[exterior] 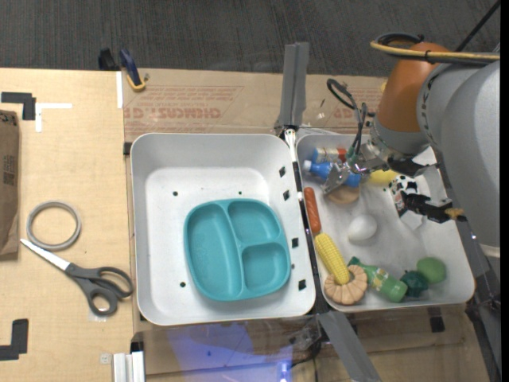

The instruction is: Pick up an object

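My gripper [344, 178] is down in the right bin [456, 249], near its far left corner. It hangs just over a tan round object [344, 196] and right of a blue and white toy [320, 168]. A yellow piece [382, 177] and a black-and-white item [406, 188] lie to its right. Nearer the front lie a white egg [362, 228], a red hot dog [312, 211], a corn cob [332, 259], a tan waffle-like piece [346, 290], a green bottle [388, 286] and a green ball [431, 270]. The arm's wrist hides the bin's far right corner.
The left bin [159, 213] holds a teal divided plate [238, 249]. On the bench at left lie scissors [83, 275] and a tape roll [53, 224]. A grey bar [293, 86] stands behind the gap between the bins. Cables loop near the wrist [343, 94].
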You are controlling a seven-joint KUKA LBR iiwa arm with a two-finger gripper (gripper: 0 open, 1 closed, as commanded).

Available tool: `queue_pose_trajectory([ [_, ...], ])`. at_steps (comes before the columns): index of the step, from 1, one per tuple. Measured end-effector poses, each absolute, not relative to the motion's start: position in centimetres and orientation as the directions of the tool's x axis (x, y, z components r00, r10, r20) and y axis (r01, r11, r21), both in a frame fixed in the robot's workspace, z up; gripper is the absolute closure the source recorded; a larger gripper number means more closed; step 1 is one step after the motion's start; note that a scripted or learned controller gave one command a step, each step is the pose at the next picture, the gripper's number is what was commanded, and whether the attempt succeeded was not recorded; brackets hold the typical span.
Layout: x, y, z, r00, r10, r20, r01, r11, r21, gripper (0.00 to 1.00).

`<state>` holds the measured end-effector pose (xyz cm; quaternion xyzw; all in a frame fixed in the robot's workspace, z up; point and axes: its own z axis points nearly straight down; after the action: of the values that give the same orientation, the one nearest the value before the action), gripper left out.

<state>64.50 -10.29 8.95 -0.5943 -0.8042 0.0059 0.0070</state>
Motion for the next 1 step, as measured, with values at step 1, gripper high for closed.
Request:
queue_pose_trajectory([
  [1, 64.35, -10.57, 9.89, -0.296, 0.955, 0.000, 0.955, 0.296, -0.026, 1.00],
])
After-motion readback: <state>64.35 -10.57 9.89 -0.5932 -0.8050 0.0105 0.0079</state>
